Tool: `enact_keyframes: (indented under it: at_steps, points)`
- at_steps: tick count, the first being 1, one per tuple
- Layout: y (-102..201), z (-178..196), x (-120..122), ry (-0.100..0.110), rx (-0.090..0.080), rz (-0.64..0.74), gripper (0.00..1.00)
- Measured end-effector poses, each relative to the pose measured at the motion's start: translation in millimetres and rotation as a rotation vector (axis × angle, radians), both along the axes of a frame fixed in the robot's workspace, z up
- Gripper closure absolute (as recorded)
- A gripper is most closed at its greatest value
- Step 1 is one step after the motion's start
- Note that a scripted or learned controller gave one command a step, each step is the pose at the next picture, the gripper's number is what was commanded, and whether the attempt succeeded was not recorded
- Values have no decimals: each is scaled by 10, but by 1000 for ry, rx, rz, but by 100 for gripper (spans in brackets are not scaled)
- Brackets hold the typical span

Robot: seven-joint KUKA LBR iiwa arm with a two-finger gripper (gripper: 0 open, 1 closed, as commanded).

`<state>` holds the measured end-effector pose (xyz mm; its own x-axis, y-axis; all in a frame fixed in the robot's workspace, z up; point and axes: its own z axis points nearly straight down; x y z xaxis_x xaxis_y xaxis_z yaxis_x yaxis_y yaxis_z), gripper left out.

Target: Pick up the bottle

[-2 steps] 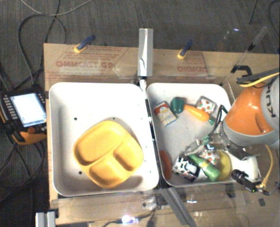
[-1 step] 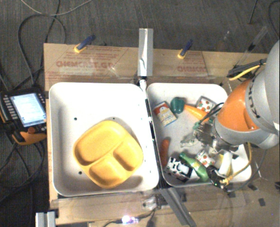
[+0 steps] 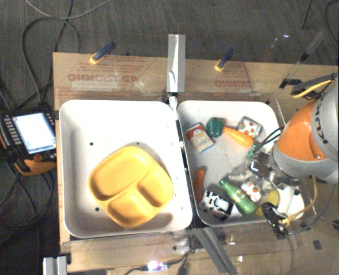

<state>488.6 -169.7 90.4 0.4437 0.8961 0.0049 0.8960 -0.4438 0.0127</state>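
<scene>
The pincer hangs low over the right bin, its wrist and orange band rising to its right. The fingers are hidden among clutter, so their stance cannot be told. Just below and left of the pincer lies the green bottle, tilted. Above and left of it sit an orange carrot, a teal piece and a small carton. Far to the pincer's left, in the left bin, rests a yellow divided plate.

Tray in left bin; bottle in right bin.
</scene>
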Motion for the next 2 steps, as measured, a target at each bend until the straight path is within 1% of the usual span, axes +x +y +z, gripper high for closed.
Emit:
enact_keyframes:
  at_steps: [1,2]
  points:
    - [-78,616,-60,19,0,29,0]
    - [683,-6,-37,7,-7,177,0]
